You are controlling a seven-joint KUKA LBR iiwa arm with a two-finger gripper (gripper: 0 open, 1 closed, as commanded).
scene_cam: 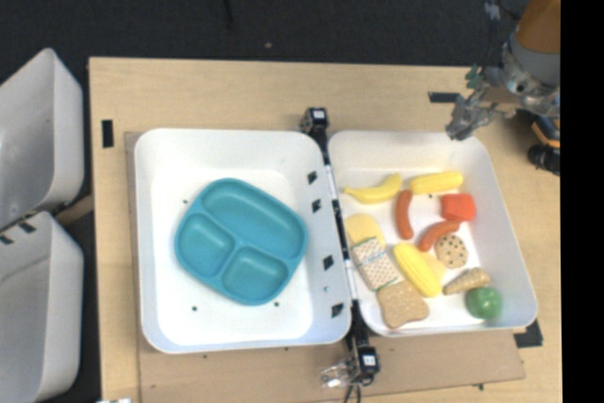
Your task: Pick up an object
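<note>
Toy food (pixel 415 231) lies heaped in your right bin (pixel 505 203); a teal plate (pixel 242 239) sits in the left. Your gripper (pixel 462 120) hovers above the right bin's far rim, grasping nothing.

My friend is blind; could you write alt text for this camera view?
Two white bins sit side by side on a bench: the left bin holds a blue divided plate, the right bin toy food. The robot arm hangs above the right bin's far corner.
</note>
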